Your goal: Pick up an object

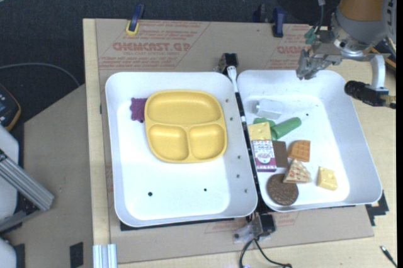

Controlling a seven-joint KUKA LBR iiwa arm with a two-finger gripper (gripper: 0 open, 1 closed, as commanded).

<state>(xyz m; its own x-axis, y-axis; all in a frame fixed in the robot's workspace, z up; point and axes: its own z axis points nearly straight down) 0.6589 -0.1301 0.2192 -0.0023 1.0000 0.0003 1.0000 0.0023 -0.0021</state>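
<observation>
My gripper [307, 69] hangs over the far edge of the right bin [352, 128], above its back rim. It is raised, apart from the objects, and nothing shows between its tips. Lower in that bin lie a clear plastic piece [269, 108], a green cylinder [286, 127], a yellow block [259, 131], a pink-and-white packet [264, 155], a dark brown bar [279, 150], an orange waffle square [300, 150], a toast-like wedge [297, 172], a yellow cheese wedge [326, 178] and a brown round cookie [281, 189].
The left bin [126, 191] holds a yellow three-compartment tray [186, 125] with a purple object [137, 109] tucked at its left edge. A black divider [242, 128] runs between the bins. Blue clamps [133, 20] [278, 21] grip the cardboard's far edge.
</observation>
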